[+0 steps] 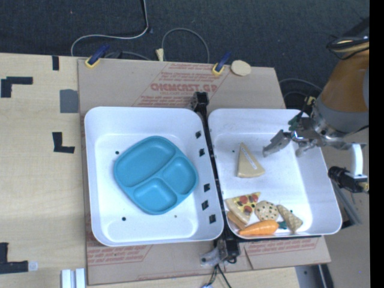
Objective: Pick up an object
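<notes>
Where the gripper (pixel 287 143) hangs over the right bin (pixel 318 188), its two dark fingers are spread apart with nothing between them. Just to its left and a little lower lies the cheese wedge (pixel 248 162): pale yellow-cream, triangular, smooth-faced, its point towards the top of the view, apart from the fingers.

Well below the gripper, along the same bin's near wall, a cluster of toy foods sits packed together: a pizza slice (pixel 242 204) with red and yellow spots, a speckled tan cookie (pixel 264 211), a tan lumpy piece (pixel 291 219) and an orange carrot (pixel 259 228), tapered and glossy, lying lengthwise against the rim.

Far to the gripper's left, the left bin (pixel 99 179) holds one blue tray (pixel 155 174), smooth plastic with rounded corners, divided into three compartments, set at a slant.

Both bins are shallow, white and glossy, side by side with a black clip strip (pixel 206 155) between them. They rest on a cardboard sheet (pixel 180 83) with red print, on the pale wood surface (pixel 33 179).
</notes>
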